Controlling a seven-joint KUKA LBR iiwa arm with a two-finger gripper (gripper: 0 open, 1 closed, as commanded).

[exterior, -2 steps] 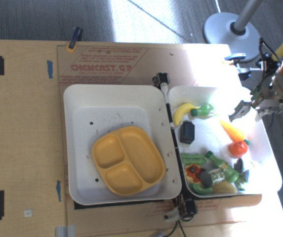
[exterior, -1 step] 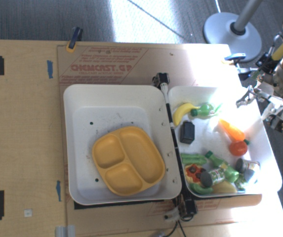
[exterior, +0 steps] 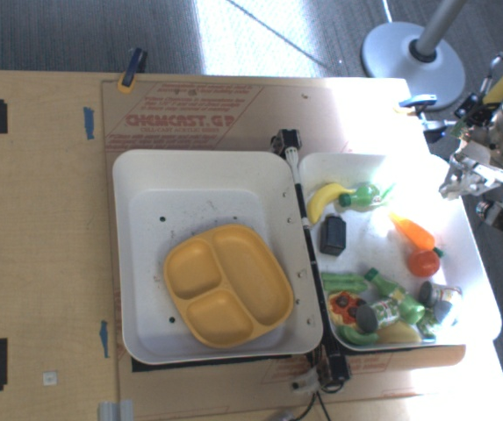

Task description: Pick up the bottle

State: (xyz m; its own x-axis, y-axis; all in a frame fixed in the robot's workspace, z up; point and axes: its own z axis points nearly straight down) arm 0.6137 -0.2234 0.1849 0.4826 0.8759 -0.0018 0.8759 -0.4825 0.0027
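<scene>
A green bottle with a printed label lies on its side in the near part of the right bin, among other toys. A dark round piece sits at its left end. My gripper hangs at the far right edge of that bin, above the rim and well away from the bottle, roughly a bin-half farther back. Nothing shows in the gripper.
The right bin also holds a banana, a green item beside it, a black block, a carrot, a tomato and green vegetables. A yellow divided plate lies in the left bin.
</scene>
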